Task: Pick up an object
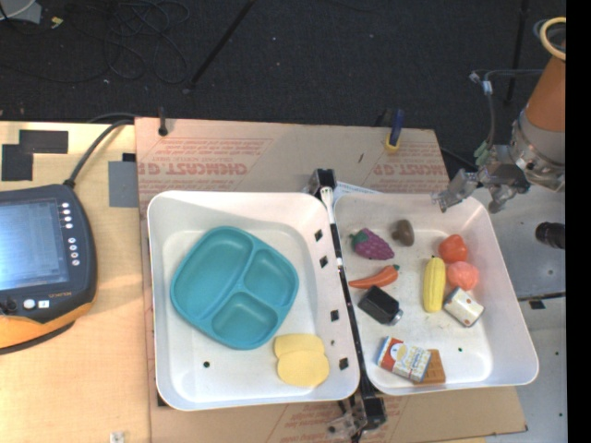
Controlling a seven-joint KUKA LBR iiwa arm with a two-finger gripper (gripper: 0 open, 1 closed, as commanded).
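Observation:
The right bin [512, 340] holds purple grapes [371, 244], a small brown lump [403, 232], a red tomato [452, 247], a pink-orange ball [464, 275], a yellow corn cob [433, 284], a red chili [377, 277], a black block [379, 305], a white can [463, 307] and a printed carton [412, 360]. My gripper [476, 195] hangs over the bin's far right corner, above and behind the tomato. Its fingers are spread open with nothing between them.
The left bin [166, 247] carries a teal divided plate [235, 286] and a yellow round piece [301, 358]. A teach pendant [37, 257] lies at the far left. A blue clip [395, 129] stands on the cardboard behind the bins.

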